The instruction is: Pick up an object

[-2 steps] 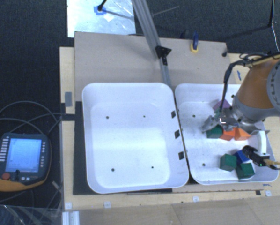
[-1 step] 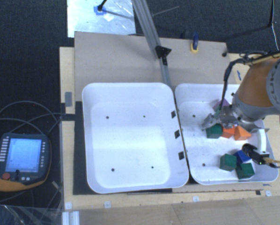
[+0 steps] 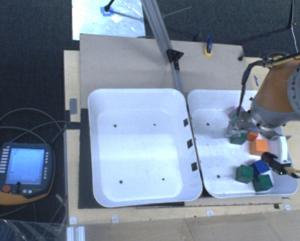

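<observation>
Bench (image 3: 140,59) bearing two white bins: left bin (image 3: 140,185), right bin (image 3: 210,182). Arm (image 3: 283,92) reaches into the right bin; gripper (image 3: 236,129) low over a green block (image 3: 238,140), its opening impossible to tell. Orange (image 3: 259,145), blue (image 3: 262,166) and green blocks (image 3: 244,173) cluster nearby. Pendant (image 3: 20,172) on dark floor.

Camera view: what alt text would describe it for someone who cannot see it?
A robot arm's gripper reaches from the right into the right white bin, down among small green, orange and blue blocks. The left white bin sits beside it.
</observation>
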`<state>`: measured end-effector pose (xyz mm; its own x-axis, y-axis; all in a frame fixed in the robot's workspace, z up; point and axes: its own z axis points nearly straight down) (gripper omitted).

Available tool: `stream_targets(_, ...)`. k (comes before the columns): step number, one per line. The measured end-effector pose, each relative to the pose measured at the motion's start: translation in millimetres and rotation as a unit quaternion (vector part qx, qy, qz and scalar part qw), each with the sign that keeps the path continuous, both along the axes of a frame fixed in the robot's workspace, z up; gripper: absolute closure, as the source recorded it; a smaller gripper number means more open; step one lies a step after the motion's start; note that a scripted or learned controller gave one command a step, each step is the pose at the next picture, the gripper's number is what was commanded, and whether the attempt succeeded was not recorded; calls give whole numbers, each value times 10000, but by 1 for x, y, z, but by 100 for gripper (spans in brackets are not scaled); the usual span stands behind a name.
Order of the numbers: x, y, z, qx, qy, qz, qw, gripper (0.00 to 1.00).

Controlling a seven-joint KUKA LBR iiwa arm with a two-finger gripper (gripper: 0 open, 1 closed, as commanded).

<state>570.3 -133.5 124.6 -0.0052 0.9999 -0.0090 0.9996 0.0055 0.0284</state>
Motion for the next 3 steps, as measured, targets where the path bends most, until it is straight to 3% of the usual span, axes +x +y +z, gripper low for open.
stream_targets(1, -1, -2, 44, 39, 115, -7, 9999, 100)
stream_targets(2, -6, -10, 100, 33, 101, -8, 9999, 100)
stream_targets(3, -4, -10, 123, 37, 114, -3, 9999, 100)
